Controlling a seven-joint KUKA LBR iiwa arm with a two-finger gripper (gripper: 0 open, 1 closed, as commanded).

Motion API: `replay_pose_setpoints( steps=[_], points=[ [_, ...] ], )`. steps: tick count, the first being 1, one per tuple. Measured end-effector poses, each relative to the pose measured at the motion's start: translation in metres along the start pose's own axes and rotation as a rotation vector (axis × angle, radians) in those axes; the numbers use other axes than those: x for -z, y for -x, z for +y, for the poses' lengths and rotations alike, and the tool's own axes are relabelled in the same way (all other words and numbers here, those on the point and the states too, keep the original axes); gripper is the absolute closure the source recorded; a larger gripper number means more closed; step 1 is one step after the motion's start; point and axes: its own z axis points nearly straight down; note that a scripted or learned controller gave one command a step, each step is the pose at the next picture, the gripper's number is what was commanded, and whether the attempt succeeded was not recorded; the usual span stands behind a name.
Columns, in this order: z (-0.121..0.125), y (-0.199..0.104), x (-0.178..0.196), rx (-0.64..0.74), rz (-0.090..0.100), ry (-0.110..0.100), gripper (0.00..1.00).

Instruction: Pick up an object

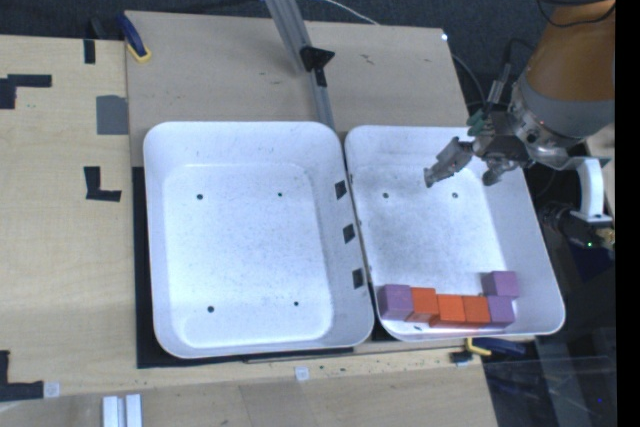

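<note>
The arm (572,35) comes in from the right side of the bench, its orange band sitting high above the grey wrist, and its gripper (468,168) hangs over the far part of the right bin (520,215), close to that bin's right wall. The two fingers (444,163) stand spread apart, one reaching toward the middle of the bin and the other nearer the wall, and I can see nothing between them. Down at the near edge of the same bin, well apart from the gripper, a small cluster of blocks lies pressed against the front rim: a purple block (397,300) on the left, an orange block (424,302) beside it, more orange pieces (465,310) running on to the right, and two purple blocks (500,295) stacked or bunched at the right end; exactly how many orange pieces there are is hard to make out. The blocks touch one another in a row. The left bin (240,235) sits right alongside, its white floor speckled with dark flecks. Both bins rest on a tan board (220,65), and a slanted grey metal rail (283,0) crosses it from the top toward the gap between the bins. A small blue and yellow clamp (135,40) grips the board's far left corner.
</note>
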Motion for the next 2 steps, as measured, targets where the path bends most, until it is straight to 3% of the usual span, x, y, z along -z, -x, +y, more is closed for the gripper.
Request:
replay_pose_setpoints(
  steps=[1, 2],
  points=[
    [0.032, -0.035, -0.102, 0.001, 0.000, -0.007, 0.00],
    [0.082, -0.056, -0.097, 0.003, -0.001, 0.003, 0.00]
  ],
)
